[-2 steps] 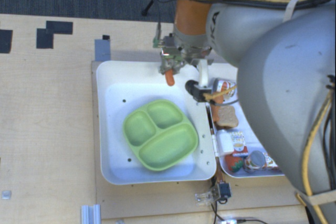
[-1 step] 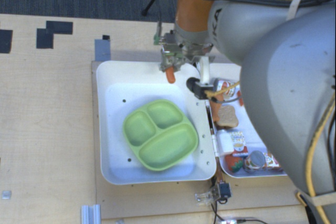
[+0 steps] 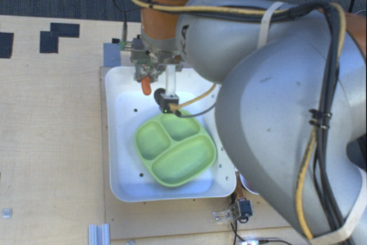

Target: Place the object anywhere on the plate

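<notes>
A light green plate (image 3: 175, 150) with three compartments lies in the left white bin (image 3: 117, 140), towards its front. My gripper (image 3: 147, 78) hangs over the bin's back part, just behind the plate's far rim. A small orange object (image 3: 146, 88) sticks out from between its fingertips, above the bin floor and apart from the plate. The gripper is shut on this object.
A white rod with a black tip (image 3: 167, 99) hangs from the wrist beside the gripper, close to the plate's far edge. The grey arm covers the right bin and most of the right side. Bare bin floor shows left of the plate.
</notes>
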Controlling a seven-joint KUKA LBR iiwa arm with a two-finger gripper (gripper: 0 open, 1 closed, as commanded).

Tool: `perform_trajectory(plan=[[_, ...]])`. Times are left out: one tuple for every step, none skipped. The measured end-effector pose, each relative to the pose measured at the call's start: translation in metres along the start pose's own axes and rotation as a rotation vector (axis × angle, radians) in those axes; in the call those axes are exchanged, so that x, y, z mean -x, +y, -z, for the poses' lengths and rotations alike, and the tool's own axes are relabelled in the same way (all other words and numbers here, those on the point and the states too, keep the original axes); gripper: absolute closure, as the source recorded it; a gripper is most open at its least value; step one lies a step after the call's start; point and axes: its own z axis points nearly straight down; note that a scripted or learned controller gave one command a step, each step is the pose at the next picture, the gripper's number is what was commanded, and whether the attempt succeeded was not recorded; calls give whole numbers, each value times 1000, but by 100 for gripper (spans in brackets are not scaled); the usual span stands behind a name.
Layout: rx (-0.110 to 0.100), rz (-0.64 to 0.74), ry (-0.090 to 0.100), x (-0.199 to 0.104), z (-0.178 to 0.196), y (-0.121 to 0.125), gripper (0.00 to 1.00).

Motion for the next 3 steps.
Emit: perform_trajectory(plan=[[4, 3, -1, 1, 12, 1, 100], [7, 8, 0, 0, 23, 2, 100], [10, 12, 1, -1, 34, 3, 100]])
